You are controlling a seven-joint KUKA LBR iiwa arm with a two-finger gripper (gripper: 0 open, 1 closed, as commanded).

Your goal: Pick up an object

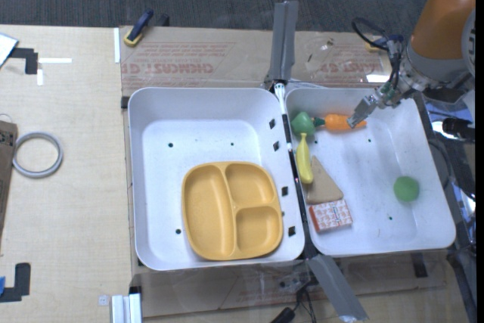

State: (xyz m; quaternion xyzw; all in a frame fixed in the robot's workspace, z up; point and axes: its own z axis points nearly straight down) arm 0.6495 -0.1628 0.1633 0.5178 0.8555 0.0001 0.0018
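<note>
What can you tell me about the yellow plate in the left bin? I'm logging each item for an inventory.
The yellow plate is a rounded-square divided dish that looks like matte plastic, with three compartments: one long section on its left and two smaller ones on its right. It lies flat and right side up on the floor of the left bin, toward the near right corner, close to the wall. Nothing lies in it.

arm (pixel 446 26): grey | orange band above wrist | black cables looped alongside
</note>
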